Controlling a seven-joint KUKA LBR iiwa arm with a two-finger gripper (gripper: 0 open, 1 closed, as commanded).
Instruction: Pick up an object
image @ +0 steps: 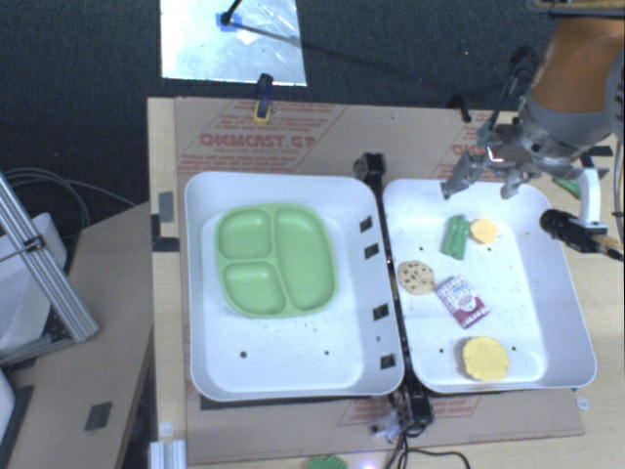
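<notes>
Dark carpet surrounds the counter (293,130), which is covered by printed cardboard and carries two shallow white bins side by side. Left bin (210,360) holds a light green divided plate (275,260) lying flat near its middle. Right bin (557,355) holds five small things: a green stick-shaped item (455,235) with a small yellow piece (482,231) just beside it, a chocolate-chip cookie (416,277) near the bin's left wall, a pink and white packet (460,298) next to the cookie, and a round yellow piece (485,358) near the front edge.

Reaching in from the right, the arm (576,66) hangs its gripper (484,174) over the far edge of the right bin, above the green stick and apart from it. Its fingers (457,181) look spread with nothing between them, though the slant makes this hard to confirm.
</notes>
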